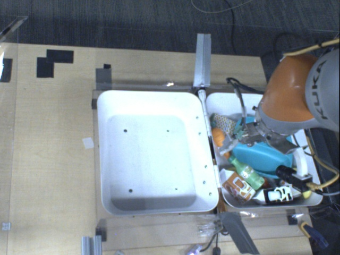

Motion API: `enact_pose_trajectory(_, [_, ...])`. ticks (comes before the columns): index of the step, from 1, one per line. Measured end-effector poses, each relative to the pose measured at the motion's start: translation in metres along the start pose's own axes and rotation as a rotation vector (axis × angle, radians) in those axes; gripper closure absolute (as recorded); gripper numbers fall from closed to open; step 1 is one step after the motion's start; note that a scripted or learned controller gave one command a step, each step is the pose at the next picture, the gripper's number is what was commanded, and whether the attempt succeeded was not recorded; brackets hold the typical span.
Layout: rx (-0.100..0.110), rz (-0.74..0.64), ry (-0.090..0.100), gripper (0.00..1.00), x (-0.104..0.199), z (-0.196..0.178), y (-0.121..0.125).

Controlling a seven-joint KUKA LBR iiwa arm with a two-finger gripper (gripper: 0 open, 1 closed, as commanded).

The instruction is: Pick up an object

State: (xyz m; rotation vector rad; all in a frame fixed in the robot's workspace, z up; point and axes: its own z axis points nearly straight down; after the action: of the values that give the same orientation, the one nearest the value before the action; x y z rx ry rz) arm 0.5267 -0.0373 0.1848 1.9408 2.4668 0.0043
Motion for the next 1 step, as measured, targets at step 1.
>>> enact_pose_trajectory(1, [-0.003, -0.386, -0.001, 0.0, 0.0727, -0.0006, 0.0347])
